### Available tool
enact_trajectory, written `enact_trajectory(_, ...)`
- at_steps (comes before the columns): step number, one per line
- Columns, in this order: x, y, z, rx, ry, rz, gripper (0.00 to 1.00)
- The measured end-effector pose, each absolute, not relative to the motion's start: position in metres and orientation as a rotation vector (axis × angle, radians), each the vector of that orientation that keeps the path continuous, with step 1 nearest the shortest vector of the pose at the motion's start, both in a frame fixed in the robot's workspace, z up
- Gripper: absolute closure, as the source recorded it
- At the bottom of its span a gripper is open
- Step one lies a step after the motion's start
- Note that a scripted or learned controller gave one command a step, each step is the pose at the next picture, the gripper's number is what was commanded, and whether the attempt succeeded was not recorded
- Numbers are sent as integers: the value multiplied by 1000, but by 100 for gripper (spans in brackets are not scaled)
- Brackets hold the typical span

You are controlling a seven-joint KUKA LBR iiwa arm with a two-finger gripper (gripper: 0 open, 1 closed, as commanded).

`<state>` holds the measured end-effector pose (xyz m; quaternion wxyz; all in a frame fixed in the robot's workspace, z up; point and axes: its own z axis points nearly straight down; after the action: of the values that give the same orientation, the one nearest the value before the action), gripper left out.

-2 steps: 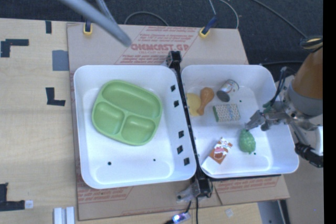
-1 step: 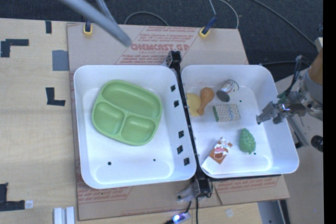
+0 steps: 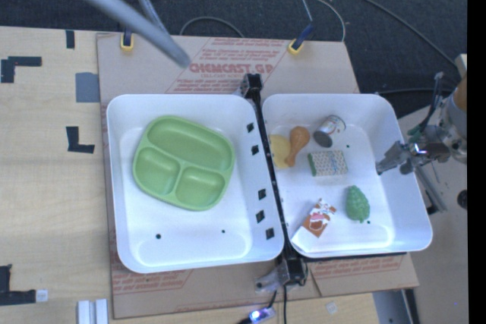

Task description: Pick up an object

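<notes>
**As viewed from above: two bins side by side, loose items in the right one, jaws at its right wall**

Where the wooden desk point(image 3: 45, 186) carries a cardboard sheet point(image 3: 228, 64), found two shallow white bins on that sheet, touching along a shared middle edge. Noted a yellow clamp point(image 3: 126, 42) and a blue-and-yellow clamp point(image 3: 300, 38) at the sheet's far corners.

Left bin point(image 3: 121, 239): holds a green divided plate point(image 3: 182, 163) with three compartments, lying flat in the bin's upper half and turned slightly askew.

Right bin point(image 3: 410, 235): holds six small items, all resting on the floor.

Arm point(image 3: 444, 140): enters from the right. Jaws placed over the right bin's right wall, level with the middle of the bin. Cannot tell whether spread or pressed together. Well apart from every item.

Items, by size:
- Green lumpy object point(image 3: 358, 204), lower right of the bin, nearest the jaws.
- Speckled rectangular block point(image 3: 328, 162), at the bin's centre.
- Orange drumstick-shaped toy point(image 3: 298, 137), touching a yellow piece point(image 3: 281, 149) beside the middle edge.
- Small metal can point(image 3: 329, 130), on its side, just above the block.
- Red-and-white carton point(image 3: 319, 218), tilted, near the front wall, left of the green lumpy object.
</notes>
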<state>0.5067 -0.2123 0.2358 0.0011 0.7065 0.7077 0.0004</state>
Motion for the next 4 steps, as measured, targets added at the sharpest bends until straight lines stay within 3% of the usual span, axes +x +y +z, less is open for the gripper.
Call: enact_trajectory(4,488,-13,226,2215,2231,1,100)
